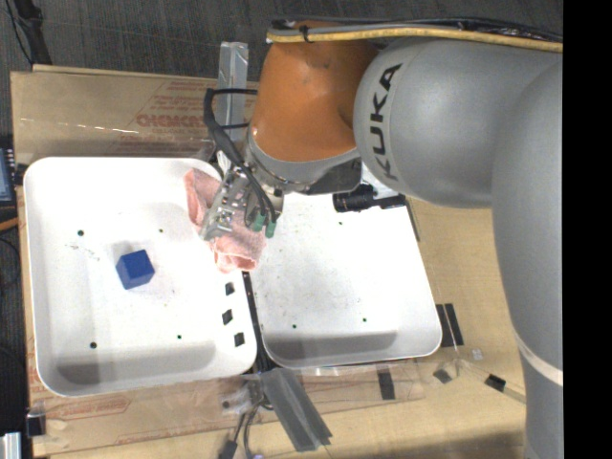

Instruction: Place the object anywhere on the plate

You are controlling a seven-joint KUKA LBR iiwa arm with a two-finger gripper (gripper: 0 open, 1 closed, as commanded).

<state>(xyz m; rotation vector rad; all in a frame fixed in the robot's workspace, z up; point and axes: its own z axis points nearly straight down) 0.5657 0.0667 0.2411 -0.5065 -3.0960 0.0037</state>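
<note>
Two white bins (57,285) on a cardboard-covered bench (96,103); claw (239,213) state unclear.

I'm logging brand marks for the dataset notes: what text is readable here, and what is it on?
"KUKA": dark letters running down the grey robot arm.
Red print on the brown cardboard sheet behind the left shallow white bin: too blurred to read.
Nothing else legible.
</note>
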